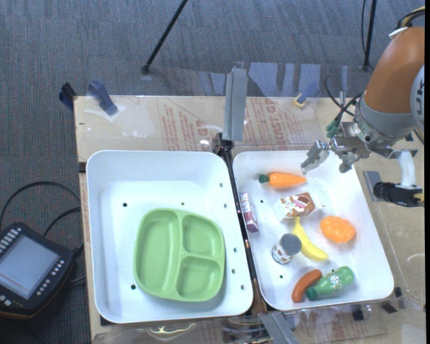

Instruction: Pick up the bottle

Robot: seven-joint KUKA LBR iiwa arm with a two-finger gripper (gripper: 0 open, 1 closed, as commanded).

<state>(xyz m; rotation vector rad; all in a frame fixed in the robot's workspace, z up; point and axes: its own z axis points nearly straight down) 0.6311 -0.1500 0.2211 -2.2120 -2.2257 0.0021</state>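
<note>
The green bottle point(331, 283) lies on its side in the front right corner of the right bin point(369, 213), touching a red sausage-shaped toy point(304, 285). My gripper point(325, 165) hangs over the back edge of that bin, far behind the bottle and just right of the toy carrot point(287, 180). Its fingers are spread open, and nothing is between them.
The right bin also holds a snack packet point(298, 206), a banana point(309, 242), an orange fruit point(337, 229), a small can point(287, 249) and a dark packet point(249, 212) at its left wall. A green divided plate point(179, 255) sits in the left bin point(107, 192).
</note>
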